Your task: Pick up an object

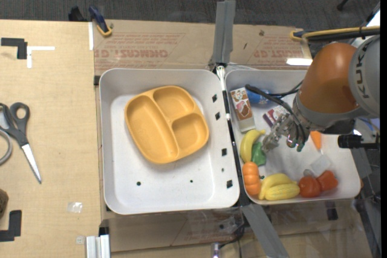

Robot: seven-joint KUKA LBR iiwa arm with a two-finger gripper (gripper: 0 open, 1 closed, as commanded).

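Note:
My gripper (pixel 283 141) hangs over the middle of the right bin (pixel 344 190), under the arm's orange band. Its fingers stand apart and open, with only bare bin floor between them. Just left of it lie a yellow banana (pixel 248 142) and a green pepper (pixel 259 154). A purple-and-white packet (pixel 275 115) sits just behind it. To its right lies an orange carrot piece (pixel 316 140), partly hidden by the arm. Along the front of that bin lie an orange pumpkin (pixel 251 177), a yellow banana bunch (pixel 279 187) and red tomatoes (pixel 317 184).
A snack box (pixel 242 109) and a blue object (pixel 257 95) lie at the right bin's back left. A small white piece (pixel 318 163) lies near the tomatoes. The left bin (pixel 115 190) holds a yellow divided plate (pixel 166 124). Scissors (pixel 21 136) lie on the bench at far left.

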